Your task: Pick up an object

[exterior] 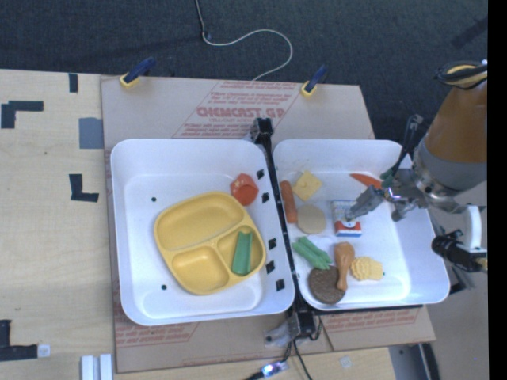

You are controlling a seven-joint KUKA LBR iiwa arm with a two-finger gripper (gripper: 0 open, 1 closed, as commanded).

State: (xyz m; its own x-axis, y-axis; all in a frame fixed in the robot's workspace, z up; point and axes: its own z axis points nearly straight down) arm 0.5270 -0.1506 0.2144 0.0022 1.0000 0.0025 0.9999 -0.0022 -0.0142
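The right bin (412, 248) holds several toy foods: a yellow cheese block (307, 185), an orange carrot piece (364, 179), a reddish sausage (287, 202), a beige round disc (311, 218), a green leafy piece (311, 252), a chicken drumstick (343, 260), a brown patty (324, 285) and a yellow crinkled piece (366, 269). My gripper (355, 210) reaches in from the right and hangs low over the bin's middle, just above a small red, white and blue item (348, 228). Whether it touches that item is unclear.
The left bin (131, 212) holds a yellow divided plate (207, 240) with a green pickle (242, 253) in one compartment, and a red tomato-like piece (245, 188) beside it. A black divider (273, 212) runs between the bins. The arm's body (459, 149) hangs over the right bin's right edge.
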